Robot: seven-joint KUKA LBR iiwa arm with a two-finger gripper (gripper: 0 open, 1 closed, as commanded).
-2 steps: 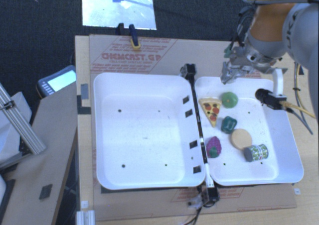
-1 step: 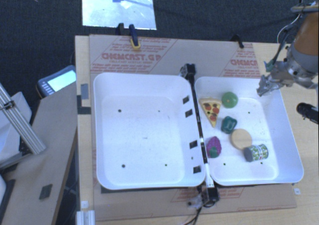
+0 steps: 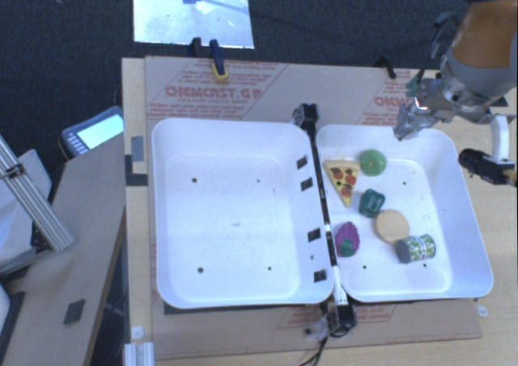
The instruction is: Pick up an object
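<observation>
Because every candidate lies in the right bin (image 3: 465, 194), I hang my gripper (image 3: 410, 124) over that bin's far rim, near its upper corner, clear of the toys and above them rather than among them. Whether it is open or shut I cannot tell at this slant; nothing shows in its grasp.

The objects sit in a loose column down the bin's left half, beside the divider between the bins. The pizza slice (image 3: 343, 177) lies flat, with the green ball (image 3: 372, 162) just beside it on the right. Below them come a dark green piece (image 3: 371, 202), then a tan disc (image 3: 392, 225), which looks to touch the small can (image 3: 416, 248) lying on its side. A purple lump (image 3: 346, 238) rests close to the divider.

I judge the pick not yet begun. The green ball is nearest to me and stands proud of the floor, so it seems the easiest target, though it may roll if I nudge it off-centre. The pizza slice is so flat that closing on it could just scrape the floor. The disc and can crowd each other, leaving me little room to straddle either. The left bin (image 3: 170, 219) plays no part yet.
</observation>
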